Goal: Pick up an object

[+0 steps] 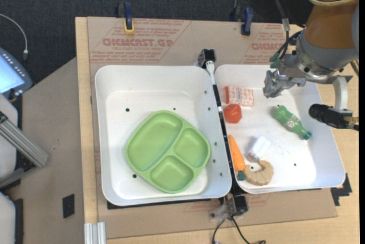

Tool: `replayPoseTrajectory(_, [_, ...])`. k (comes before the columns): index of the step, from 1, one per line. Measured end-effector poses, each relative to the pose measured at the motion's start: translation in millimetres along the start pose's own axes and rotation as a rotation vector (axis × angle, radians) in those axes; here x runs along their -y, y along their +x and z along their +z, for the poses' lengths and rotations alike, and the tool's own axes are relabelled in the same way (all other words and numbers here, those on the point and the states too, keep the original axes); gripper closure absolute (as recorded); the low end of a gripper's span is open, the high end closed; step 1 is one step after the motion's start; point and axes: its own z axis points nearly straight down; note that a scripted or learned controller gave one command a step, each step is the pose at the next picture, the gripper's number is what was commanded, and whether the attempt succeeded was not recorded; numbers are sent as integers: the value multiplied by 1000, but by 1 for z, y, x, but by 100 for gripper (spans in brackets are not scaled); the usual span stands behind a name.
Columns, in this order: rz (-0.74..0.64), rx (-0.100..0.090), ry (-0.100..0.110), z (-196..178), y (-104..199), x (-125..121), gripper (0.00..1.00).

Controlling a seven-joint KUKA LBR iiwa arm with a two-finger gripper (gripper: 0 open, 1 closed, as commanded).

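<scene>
My gripper (274, 88) hangs over the back of the right bin (325, 166), just above and left of a green bottle (291, 121) lying on the bin floor. Nothing shows between its fingers. Left of it a white and orange packet (239, 96) lies near the bin's back left, with a red cup-like piece (232, 114) just in front. A carrot (236, 154) lies along the left wall, next to a small white item (260, 146) and a tan shrimp-shaped toy (258, 172) at the front.
The left bin (108, 123) holds a green divided plate (168, 151). A black divider clip (206, 58) sits between the bins at the back. A black cylinder (329, 116) on the arm hangs over the right bin's right edge.
</scene>
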Motion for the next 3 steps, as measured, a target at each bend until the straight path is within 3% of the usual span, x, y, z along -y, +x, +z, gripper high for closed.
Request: replayPoseTrajectory(3, [-2,-1,-5,26,158,-55,100])
